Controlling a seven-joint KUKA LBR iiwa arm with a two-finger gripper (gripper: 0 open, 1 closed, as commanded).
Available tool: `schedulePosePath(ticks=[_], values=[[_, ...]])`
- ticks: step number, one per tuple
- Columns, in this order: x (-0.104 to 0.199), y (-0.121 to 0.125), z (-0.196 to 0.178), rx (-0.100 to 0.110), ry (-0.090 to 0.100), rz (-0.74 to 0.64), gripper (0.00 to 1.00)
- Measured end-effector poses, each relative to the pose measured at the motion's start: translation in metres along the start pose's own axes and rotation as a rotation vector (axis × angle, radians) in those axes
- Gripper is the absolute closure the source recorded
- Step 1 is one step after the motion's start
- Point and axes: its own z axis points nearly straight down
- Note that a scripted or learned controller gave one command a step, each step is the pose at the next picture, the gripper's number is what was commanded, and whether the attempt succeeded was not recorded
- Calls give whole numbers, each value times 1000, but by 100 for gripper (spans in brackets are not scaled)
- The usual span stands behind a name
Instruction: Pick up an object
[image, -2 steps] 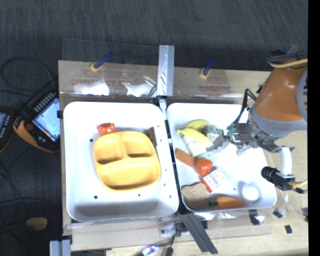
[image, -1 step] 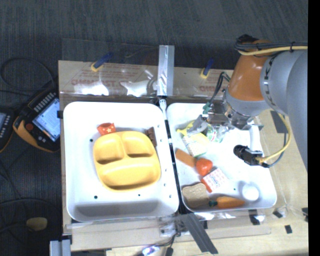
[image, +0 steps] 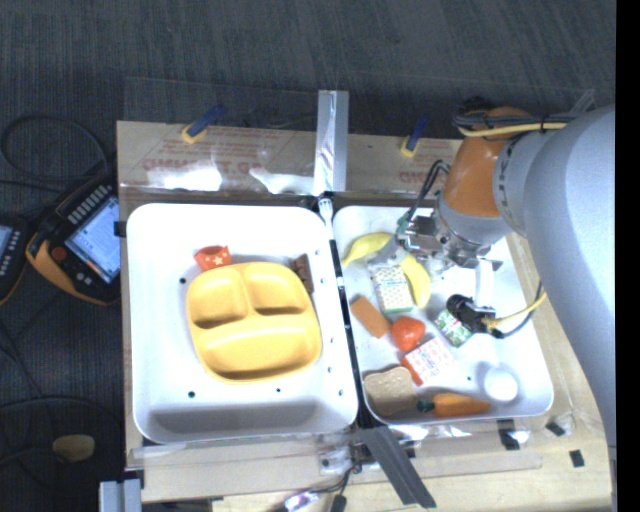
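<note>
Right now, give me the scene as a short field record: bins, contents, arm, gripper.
left bin: yellow divided tray; small red item at the tray's far-left corner
right bin: banana, red tomato, bread slice, carrot, white round item, small packets
arm: enters from view's right, over the right bin's far side
gripper: low in the right bin's far end, near the banana
grasp: nothing visibly between the fingers

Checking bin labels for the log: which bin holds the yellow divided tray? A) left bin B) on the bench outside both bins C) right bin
A, the yellow divided tray lies flat in the left bin, with a small red item at its upper left corner; the right bin holds the small food items instead.
</note>
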Motion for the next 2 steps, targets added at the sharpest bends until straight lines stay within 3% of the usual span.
schedulePosePath(ticks=[1,2], values=[[0,1,-11,-1,-2,-1,100],[57,8,-88,20,1,-102,100]])
